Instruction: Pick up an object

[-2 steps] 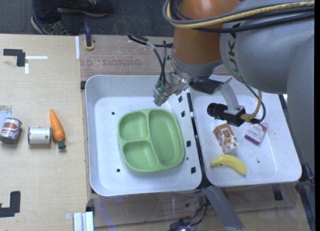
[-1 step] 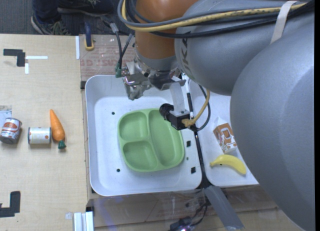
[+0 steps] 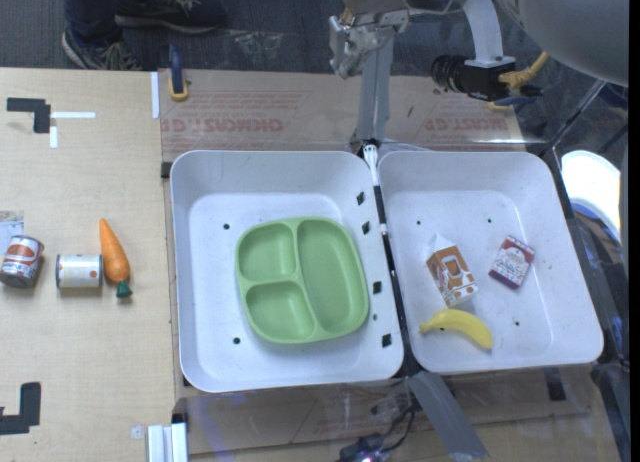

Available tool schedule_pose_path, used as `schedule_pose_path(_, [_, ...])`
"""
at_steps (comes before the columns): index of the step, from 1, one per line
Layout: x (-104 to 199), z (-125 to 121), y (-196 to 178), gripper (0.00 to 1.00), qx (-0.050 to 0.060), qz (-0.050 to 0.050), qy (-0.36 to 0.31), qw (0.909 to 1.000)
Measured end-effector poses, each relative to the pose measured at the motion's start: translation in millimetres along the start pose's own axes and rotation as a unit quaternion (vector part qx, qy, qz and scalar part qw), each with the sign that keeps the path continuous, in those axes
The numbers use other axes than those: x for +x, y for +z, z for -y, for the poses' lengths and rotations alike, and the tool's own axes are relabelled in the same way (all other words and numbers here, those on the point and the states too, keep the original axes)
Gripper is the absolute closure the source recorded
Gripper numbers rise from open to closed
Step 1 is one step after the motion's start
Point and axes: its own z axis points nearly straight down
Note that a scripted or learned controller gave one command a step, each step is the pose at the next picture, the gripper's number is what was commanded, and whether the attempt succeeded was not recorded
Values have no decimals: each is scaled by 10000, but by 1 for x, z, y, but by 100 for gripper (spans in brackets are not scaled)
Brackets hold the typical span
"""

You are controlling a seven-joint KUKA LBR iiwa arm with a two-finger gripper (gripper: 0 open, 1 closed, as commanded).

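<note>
- The hand [image 3: 362, 35] hangs up past the far edge of the counter, roughly above the spot where the two bins meet. It's well clear of everything in the bins. I honestly can't tell what it's doing from this angle, it's just a metal lump with a grey stem under it.
- The right bin [image 3: 560, 200] has the pickable stuff, all bunched toward its near half.
- A banana [image 3: 458, 330] lies near the bin's near edge, curved and flat on the floor.
- Just beyond the banana is a small carton [image 3: 450, 272] with brown and white print. It's lying at a slant, and its near end is almost touching the banana.
- A small red and white box [image 3: 511, 262] sits to the right of the carton, apart from it, also lying flat.
- The left bin [image 3: 190, 210] holds a green divided plate [image 3: 300, 280] with three compartments, pretty much in the middle.
- Off on the wooden part of the counter [image 3: 80, 370] by the left edge: a toy carrot [image 3: 114, 253], a small can [image 3: 79, 272] on its side right beside it, and another can [image 3: 20, 260] with a red label further left.
</note>
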Motion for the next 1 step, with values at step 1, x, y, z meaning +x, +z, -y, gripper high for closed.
schedule_pose_path(1, [69, 49, 121, 100, -4, -6, -2488, 9686])
